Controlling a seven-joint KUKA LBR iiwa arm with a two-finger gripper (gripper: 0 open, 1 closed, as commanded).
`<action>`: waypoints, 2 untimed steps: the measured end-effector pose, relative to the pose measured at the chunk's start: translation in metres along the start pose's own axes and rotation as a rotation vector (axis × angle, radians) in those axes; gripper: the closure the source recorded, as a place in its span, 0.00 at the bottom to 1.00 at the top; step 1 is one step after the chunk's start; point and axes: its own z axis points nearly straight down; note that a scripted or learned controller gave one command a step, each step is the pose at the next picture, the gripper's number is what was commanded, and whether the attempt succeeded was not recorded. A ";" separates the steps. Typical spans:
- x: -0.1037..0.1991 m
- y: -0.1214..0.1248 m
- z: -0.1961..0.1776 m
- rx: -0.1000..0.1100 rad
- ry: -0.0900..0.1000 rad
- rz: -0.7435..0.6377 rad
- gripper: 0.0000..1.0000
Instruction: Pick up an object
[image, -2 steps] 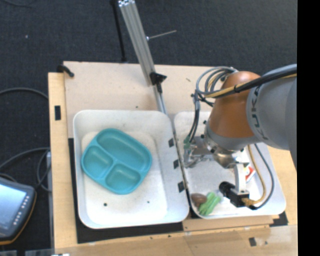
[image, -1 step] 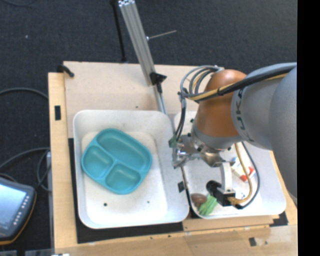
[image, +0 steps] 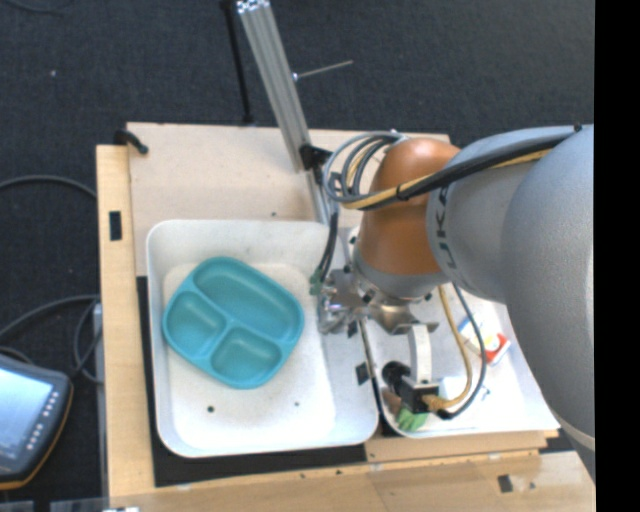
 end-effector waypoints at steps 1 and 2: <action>0.025 -0.025 0.000 0.002 -0.001 0.001 1.00; -0.002 0.023 0.000 -0.002 -0.003 0.009 1.00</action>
